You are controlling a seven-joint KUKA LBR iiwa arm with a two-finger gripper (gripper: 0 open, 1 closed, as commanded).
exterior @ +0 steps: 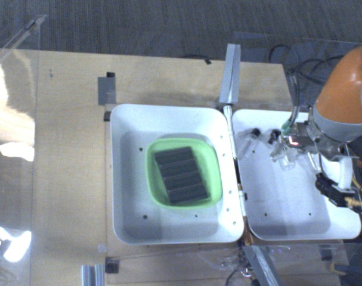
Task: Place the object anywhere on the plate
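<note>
- Light wooden bench (61, 177) seen from above at a slant, with two shallow white bins touching side by side.
- In the left bin (124, 177), sitting about in the middle: a lime-green plate (152, 159), square with rounded corners and a raised rim.
- On the plate, lying flat: a dark grey ribbed block (181, 175), rectangular, crossed by several ridges, turned a little off the plate's edges.
- Resting wholly inside the green rim, near the plate's centre, touching nothing else.
- Well apart from the block, over the upper right part of the right bin (288, 219): the gripper (285, 149), pale and partly see-through against the white floor, with a small red light just beside it.
- Cannot tell how wide the gripper stands; too small and too washed out against the bin.
- Nothing visibly gripped.
- Behind the gripper, the grey wrist with its orange band (345, 94), reaching in from the right edge.
- Below the wrist, hanging over the right bin's right wall: a white fitting and dark cables (330, 189).
- Grey metal post (231, 73) rising from the seam between the two bins at their far edge.
- Small dark bracket (108, 88) on the bench beyond the left bin's far left corner.
- Bright glare patches (14, 130) on the bench's left side.
</note>
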